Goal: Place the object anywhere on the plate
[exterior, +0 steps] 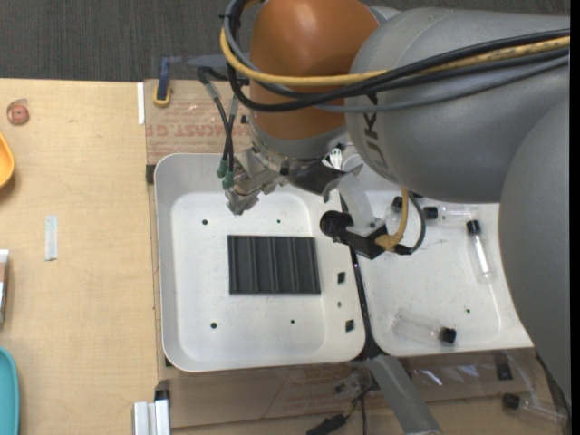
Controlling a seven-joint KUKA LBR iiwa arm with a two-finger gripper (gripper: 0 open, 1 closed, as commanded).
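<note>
Gripper (241, 198), grip unreadable, above dark ribbed plate (274, 265) in left bin (172, 270); clear tubes (478, 250) in right bin (507, 320).

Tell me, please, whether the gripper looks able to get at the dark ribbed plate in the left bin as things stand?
Probably yes. The gripper hangs over the left bin, just above the dark ribbed plate, whose top lies bare with nothing standing between them. The clear tubes lie off in the right bin.
</note>
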